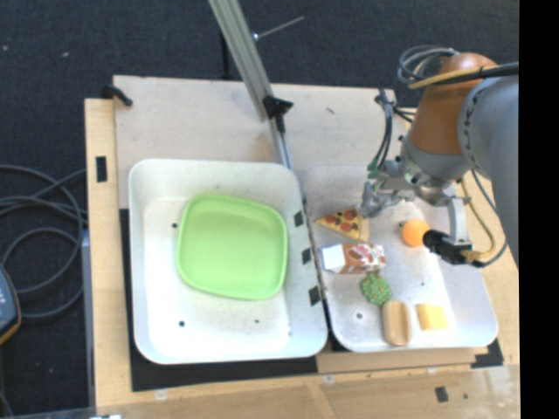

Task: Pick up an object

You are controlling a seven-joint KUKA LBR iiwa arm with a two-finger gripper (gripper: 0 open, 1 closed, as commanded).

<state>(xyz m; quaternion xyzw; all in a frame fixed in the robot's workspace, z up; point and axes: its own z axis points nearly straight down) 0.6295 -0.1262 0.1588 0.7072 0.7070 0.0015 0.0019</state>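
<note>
- 2 white bins: the left bin (148, 260) holds 1 green plate (232, 245); the right bin (476, 312) holds 6 toy foods.
- Nearest: 1 bread roll (396, 322), 1 yellow block (431, 317), 1 broccoli (376, 289).
- Farther: 1 red-white packet (354, 257), 1 orange ball (414, 233), 1 pizza slice (344, 224).
- The gripper (374, 201) hangs beside the pizza slice, arm bent from the right; its opening cannot be told.

Grey arm (489, 138) from right, tool (374, 201) pointed down.

floor (87, 24): dark carpet | bench (201, 120): pale wood | cables (39, 234): left
</note>
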